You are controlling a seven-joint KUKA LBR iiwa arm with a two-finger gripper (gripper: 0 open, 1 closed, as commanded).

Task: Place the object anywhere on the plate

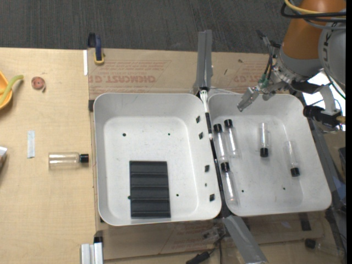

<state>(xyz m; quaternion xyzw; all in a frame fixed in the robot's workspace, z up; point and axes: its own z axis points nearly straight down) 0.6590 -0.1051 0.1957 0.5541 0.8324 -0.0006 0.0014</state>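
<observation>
Hovering over the right bin's (308,199) back rim, the tool (248,99) held nothing, its fingers apart.
Pale wooden bench (49,202); dark carpet (137,10) behind.

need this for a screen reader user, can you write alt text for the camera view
A grey arm's claw hovers over the back rim of the right white bin, which holds several clear tubes with black caps. The left bin holds a black ribbed plate; a clear vial lies on the bench.
</observation>
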